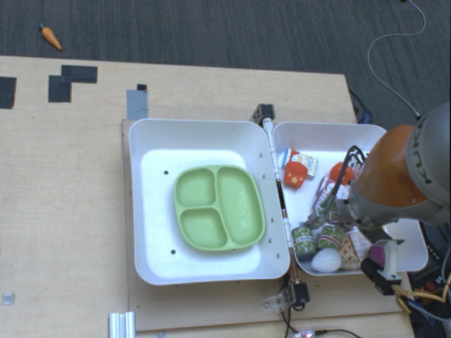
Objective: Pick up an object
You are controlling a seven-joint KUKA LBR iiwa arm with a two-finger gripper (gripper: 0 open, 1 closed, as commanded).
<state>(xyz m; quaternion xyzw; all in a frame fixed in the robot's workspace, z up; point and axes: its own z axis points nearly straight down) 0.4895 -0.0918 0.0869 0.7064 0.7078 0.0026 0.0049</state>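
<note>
Looming closest, grey arm with orange band (pixel 394 171), pincer (pixel 330 213) down among clutter, grip impossible to tell. Just below pincer, smooth white egg-shaped object (pixel 325 260): probably light, slippery; best taken across middle.

Bright even overhead light, white bins (pixel 137 210) glare slightly, soft shadows, pic a bit grainy

Your backdrop, itemised: dark grey carpet floor (pixel 211 20) across the top of the view; a small orange carrot-shaped item (pixel 51 37) lying on it at upper left; a thin white cable (pixel 394 41) looping over it at upper right. Your light wooden bench (pixel 63 210) carries dark square patches (pixel 70 82) near its far edge. Lighting is even and soft.
</note>
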